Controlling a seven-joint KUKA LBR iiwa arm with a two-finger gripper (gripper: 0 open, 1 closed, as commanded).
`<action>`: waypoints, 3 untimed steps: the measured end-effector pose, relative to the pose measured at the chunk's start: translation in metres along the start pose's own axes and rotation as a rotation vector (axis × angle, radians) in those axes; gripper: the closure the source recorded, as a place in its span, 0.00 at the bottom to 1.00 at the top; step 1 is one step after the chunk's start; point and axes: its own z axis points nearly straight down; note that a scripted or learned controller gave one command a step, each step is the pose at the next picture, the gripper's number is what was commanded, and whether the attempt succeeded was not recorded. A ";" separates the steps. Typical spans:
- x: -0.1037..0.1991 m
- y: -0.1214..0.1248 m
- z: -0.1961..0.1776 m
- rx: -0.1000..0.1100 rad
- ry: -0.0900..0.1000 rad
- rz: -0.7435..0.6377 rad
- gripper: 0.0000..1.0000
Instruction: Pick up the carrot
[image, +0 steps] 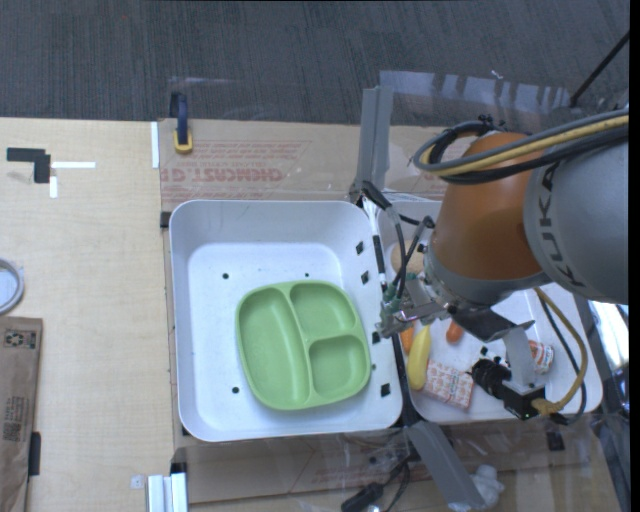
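Hanging low over the right bin (590, 395) beside the carrot (455, 331), the claw (405, 312) hides its opening.

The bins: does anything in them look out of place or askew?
Nothing looks spilled or damaged. The green plate lies slightly turned in the left bin. In the right bin, a banana, a small packet and an orange piece, perhaps the carrot, crowd together under the arm.

Robotics lab or test cell. Pale plywood bench top (80, 250) carries two shallow white plastic bins (200, 330) mounted side by side. Grey industrial arm with orange band (500, 215) trails bundled black and yellow cables (520, 135). Black tape marker (30, 160) on bench; dark grey carpeted floor (250, 50) beyond.
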 end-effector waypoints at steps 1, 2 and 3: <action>-0.071 -0.018 -0.070 -0.002 -0.001 -0.252 1.00; -0.086 0.026 -0.061 -0.002 -0.001 -0.460 1.00; -0.042 -0.006 0.021 -0.001 0.001 -0.683 1.00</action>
